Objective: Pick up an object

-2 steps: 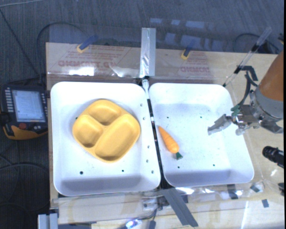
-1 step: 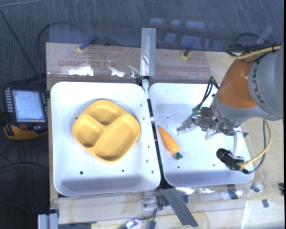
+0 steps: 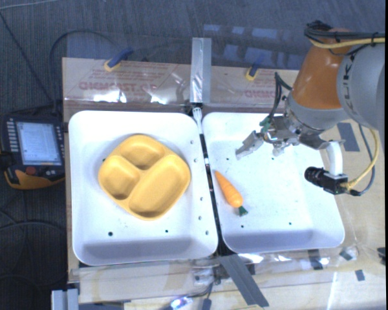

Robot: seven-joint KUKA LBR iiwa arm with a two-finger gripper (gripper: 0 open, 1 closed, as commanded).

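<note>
My grey arm with its orange band (image 3: 320, 76) reaching in from the right, wrist bent down, my two-finger metal gripper (image 3: 262, 141) spread apart, holding nothing

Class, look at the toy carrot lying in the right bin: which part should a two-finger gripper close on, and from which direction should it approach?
Probably the thick orange middle of the carrot, approached from straight above. It lies flat on the floor of the right bin, slanting from upper left to its green stem end at lower right, so the fingers should close across its narrow width. It lies close to the bin's left wall, so the finger on that side has little room.
</note>
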